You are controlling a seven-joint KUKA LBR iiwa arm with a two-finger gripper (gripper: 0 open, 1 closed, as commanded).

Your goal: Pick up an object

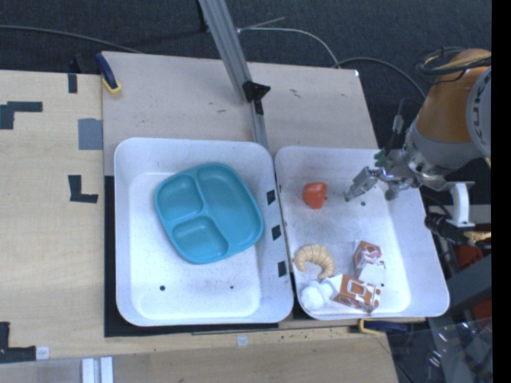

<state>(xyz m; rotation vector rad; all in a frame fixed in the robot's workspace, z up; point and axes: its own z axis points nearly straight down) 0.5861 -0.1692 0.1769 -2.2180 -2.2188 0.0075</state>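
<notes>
Orange-banded and grey, the arm (pixel 451 122) reaches in from three o'clock, and its gripper (pixel 363 183) hangs over the upper part of the right bin (pixel 415 238). Nothing sits between the fingers; whether they are spread or closed I cannot tell at this size. The step in hand looks like the approach: no object has been taken yet.

Nearest the gripper is a red toy (pixel 314 195), just beside it at nine o'clock, standing alone on bare bin floor. Farther off, toward six o'clock, lie a croissant (pixel 315 257), a white ball (pixel 316 295) and two red-and-white cartons (pixel 363 282), crowded together. The left bin (pixel 128 214) holds a blue tray (pixel 209 211).

My judgement is that the red toy is the easiest target. The next move calls for shifting toward nine o'clock until the fingers straddle it, descending, then closing and lifting.
</notes>
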